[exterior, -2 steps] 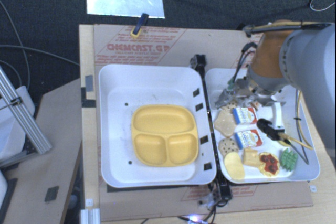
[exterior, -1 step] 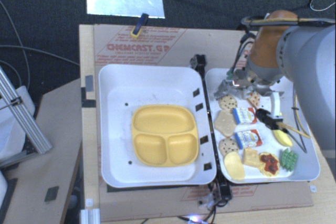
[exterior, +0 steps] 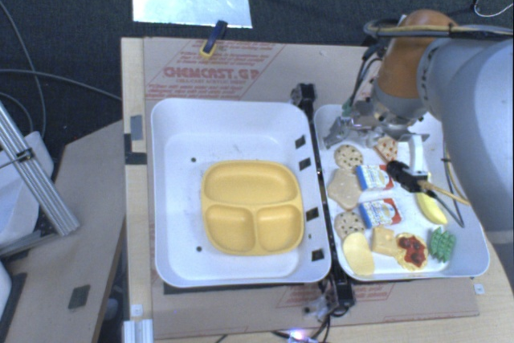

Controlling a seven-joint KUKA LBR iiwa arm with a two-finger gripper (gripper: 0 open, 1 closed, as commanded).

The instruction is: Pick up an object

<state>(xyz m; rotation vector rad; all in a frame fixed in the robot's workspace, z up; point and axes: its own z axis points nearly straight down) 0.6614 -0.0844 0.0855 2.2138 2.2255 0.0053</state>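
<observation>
The arm (exterior: 450, 92) reaches in from the right and bends down over the back of the right bin (exterior: 474, 253). Its gripper (exterior: 365, 124) hangs low there, just above a round cookie (exterior: 348, 156) — whether it is spread or closed I cannot tell, and nothing is seen in its grasp.

The right bin holds a crowd of play food: a second cookie (exterior: 348, 222), a pale bread slice (exterior: 344, 189), two small blue-and-white packets (exterior: 372, 176) (exterior: 380, 212), a cracker (exterior: 386, 148), a banana (exterior: 431, 207), a cheese wedge (exterior: 384, 240), a pale yellow disc (exterior: 358, 259), a pizza piece (exterior: 412, 251) and a green piece (exterior: 442, 243). All lie loose on the bin floor.

The left bin (exterior: 173, 132) holds a yellow tray (exterior: 251, 206) with three compartments, lying flat near the middle.
</observation>
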